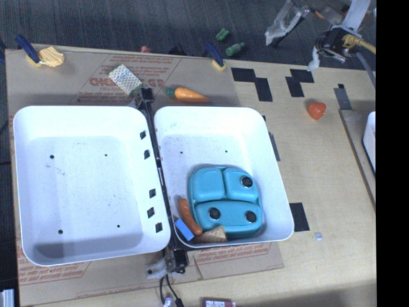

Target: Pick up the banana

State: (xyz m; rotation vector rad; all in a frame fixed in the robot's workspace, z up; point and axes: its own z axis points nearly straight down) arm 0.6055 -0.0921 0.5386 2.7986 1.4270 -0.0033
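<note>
**Banana not yet found, arm parked far from the bins**

Nearest the camera, the right-hand shallow white plastic bin (271, 165) holds a cluster in its front corner: a blue moulded plastic tray with compartments (225, 202), an orange carrot-shaped toy (189, 215) against its left side, a small blue block (184, 230) and a tan wedge-shaped piece (215, 235). None of these reads as a banana. The left-hand shallow white plastic bin (77, 181) carries nothing that looks like one either.

Beyond the bins, on the desk (319, 171), lie a second orange carrot toy (187, 94), a small red-orange rounded toy (316, 110) and, at the far left corner, a pale yellow lumpy object (51, 57) (possibly the banana, though too small to be sure).

Farthest off, the gripper (287, 21) hangs above the dark floor past the desk edge; whether it is apart or together I cannot tell. Nothing is grasped: the whole pick remains to be done.
</note>
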